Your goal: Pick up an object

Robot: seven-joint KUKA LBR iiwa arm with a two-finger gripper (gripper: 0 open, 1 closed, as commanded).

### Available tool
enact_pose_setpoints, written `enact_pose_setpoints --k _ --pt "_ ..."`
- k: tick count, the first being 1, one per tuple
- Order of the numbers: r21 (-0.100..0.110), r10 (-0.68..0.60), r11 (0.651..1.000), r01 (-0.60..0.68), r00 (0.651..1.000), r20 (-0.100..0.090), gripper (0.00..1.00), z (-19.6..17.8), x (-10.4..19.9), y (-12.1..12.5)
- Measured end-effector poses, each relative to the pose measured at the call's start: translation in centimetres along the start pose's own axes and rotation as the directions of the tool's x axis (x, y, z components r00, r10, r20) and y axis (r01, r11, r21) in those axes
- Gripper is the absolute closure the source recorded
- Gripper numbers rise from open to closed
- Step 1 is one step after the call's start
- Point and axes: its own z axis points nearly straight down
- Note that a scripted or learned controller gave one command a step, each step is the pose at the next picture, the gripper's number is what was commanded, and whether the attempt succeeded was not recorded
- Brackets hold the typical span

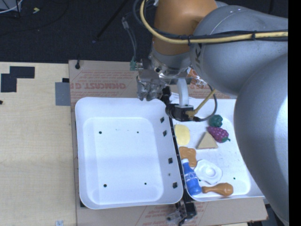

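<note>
The big grey arm with its orange band [181, 13] fills the two o'clock part of the scene and hangs over the far edge of the bins. Below it the pale wooden desk [33, 140] runs off toward nine o'clock. The left shallow white plastic bin [87, 126] sits at six o'clock. The right white bin [240, 185], at four o'clock, carries all the things: a tan triangular wedge [207, 141], a white fried-egg toy [208, 172], a yellow rounded piece [182, 134], a blue bottle [191, 178], a brown drumstick-shaped toy [217, 189], an orange-brown lump [188, 154], purple grapes [219, 134] and a small green piece [216, 121].

The gripper [151, 91] hovers at twelve o'clock, just over the left bin's far rim; whether the fingers are spread or closed I cannot tell.

To do the pick well, I'd judge it should shift toward three o'clock and come straight down on something standing apart, like the wedge or egg. The bottle and yellow piece hug the dividing wall, leaving little room there; the bin's middle looks freer.
</note>
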Motion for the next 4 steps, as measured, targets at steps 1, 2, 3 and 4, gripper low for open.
enact_pose_setpoints --k 1,2,3,4 --pt "0.003 -0.007 1.0 0.007 1.0 0.002 1.0 -0.9 0.0 0.0" --pt "0.005 -0.015 1.0 0.015 1.0 0.003 1.0 -1.9 0.1 -0.1" --pt "0.008 -0.022 1.0 0.022 1.0 0.004 1.0 -2.8 0.1 -0.1" --pt "0.011 -0.029 1.0 0.029 1.0 0.005 1.0 -3.7 0.2 -0.1"
